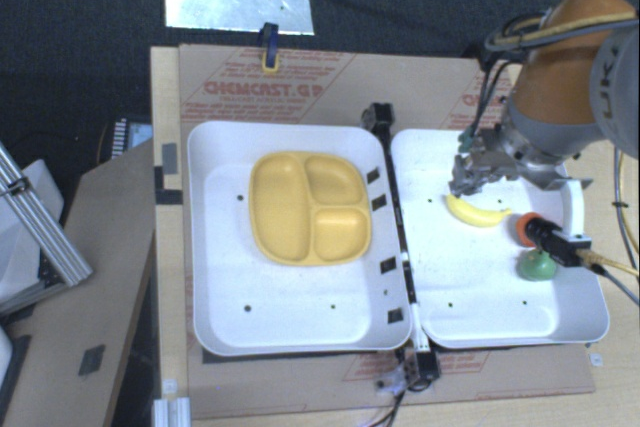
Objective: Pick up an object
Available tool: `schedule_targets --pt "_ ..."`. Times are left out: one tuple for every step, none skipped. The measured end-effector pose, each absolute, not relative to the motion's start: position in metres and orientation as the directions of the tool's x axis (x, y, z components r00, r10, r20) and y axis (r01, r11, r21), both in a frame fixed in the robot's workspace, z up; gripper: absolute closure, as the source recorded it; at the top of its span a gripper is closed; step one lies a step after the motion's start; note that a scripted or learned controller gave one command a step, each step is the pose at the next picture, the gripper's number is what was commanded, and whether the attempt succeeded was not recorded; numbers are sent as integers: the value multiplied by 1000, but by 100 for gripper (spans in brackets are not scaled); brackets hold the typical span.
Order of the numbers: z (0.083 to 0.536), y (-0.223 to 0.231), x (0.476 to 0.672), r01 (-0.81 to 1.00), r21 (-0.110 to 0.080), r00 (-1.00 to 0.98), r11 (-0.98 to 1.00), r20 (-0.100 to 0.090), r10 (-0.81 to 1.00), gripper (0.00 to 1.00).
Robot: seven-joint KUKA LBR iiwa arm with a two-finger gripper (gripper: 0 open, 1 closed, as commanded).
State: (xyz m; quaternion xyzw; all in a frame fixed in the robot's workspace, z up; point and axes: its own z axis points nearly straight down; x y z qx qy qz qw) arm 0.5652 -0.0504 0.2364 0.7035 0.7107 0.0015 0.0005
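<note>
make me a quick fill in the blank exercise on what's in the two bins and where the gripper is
1. The yellow divided tray lies in the ______ bin.
2. The banana lies in the right bin just below the ______.
3. The divided tray has ______ compartments.
4. The green object sits right below an ______ one.

Missing words: left; gripper; three; orange

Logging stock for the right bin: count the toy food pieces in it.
3. A banana lies just under the gripper; an orange piece and a green piece sit toward the right wall. The arm may hide more.
</note>
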Motion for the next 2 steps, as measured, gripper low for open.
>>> schedule_targets --pt "236 10 557 1000 1 -9 9 1 1000 100" --pt "241 65 553 1000 1 -11 11 2 1000 100"
